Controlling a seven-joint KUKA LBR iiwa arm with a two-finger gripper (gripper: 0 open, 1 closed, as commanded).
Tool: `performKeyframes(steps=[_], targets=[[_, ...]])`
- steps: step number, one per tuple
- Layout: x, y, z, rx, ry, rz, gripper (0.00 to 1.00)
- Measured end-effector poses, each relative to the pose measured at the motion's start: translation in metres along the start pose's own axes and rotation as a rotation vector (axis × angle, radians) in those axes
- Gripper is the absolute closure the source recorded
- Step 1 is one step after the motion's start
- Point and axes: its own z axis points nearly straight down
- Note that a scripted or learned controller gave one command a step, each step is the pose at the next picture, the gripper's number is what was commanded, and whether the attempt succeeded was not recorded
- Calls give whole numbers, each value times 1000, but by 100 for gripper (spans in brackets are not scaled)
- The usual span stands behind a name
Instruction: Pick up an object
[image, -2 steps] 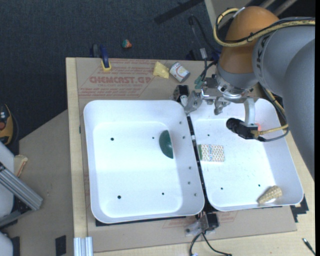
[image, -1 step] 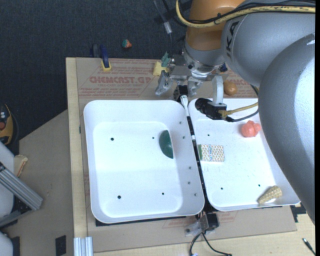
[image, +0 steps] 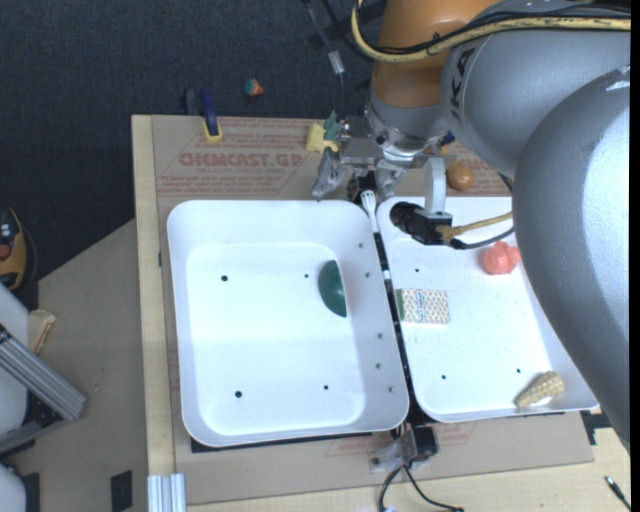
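Several candidates lie below us: with the hand (image: 372, 186) at the bins' far edge, its state unclear, we judge the green piece (image: 333, 288) in the left bin (image: 200, 240) nearest; descend squarely.

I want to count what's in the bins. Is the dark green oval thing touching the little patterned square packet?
Apart. The camera view shows the dark green oval object in the left bin, the patterned square packet in the right bin, bin rims between them.
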Motion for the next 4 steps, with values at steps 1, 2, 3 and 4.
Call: performKeyframes(steps=[1, 2, 3, 4], targets=[[3, 0, 10, 2, 0, 1, 0], [-15, 0, 7, 0, 0, 2, 0], [-27, 0, 3, -2, 0, 2, 0], [-14, 1, -105, -15, 2, -2, 0]])
